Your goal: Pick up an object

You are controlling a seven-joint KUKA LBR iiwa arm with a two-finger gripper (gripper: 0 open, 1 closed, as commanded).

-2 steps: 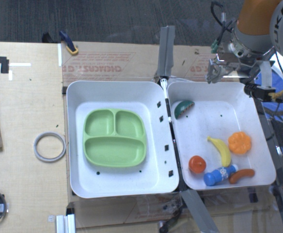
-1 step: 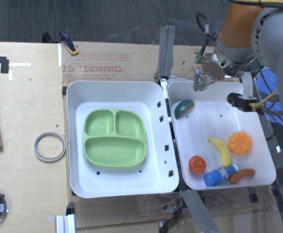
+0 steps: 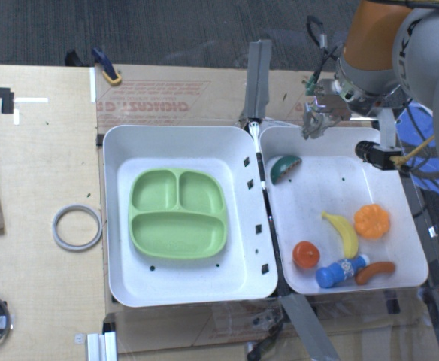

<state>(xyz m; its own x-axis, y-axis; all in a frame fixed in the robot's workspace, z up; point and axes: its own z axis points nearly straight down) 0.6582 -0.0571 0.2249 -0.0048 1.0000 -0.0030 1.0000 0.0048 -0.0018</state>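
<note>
Gripper [image 3: 315,122] hovering over right bin [image 3: 400,201] far edge; you're unable to judge grip state. Dark green object [image 3: 285,168] lying nearest, just toward you and leftward. Banana [image 3: 343,233], long axis diagonal, sitting farther off.

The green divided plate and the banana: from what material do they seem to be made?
Green divided plate: probably moulded plastic, with an even matte colour and soft rounded ridges between its three sections. Banana: likely a plastic toy, uniformly bright yellow and smooth, though real fruit cannot be excluded.
</note>
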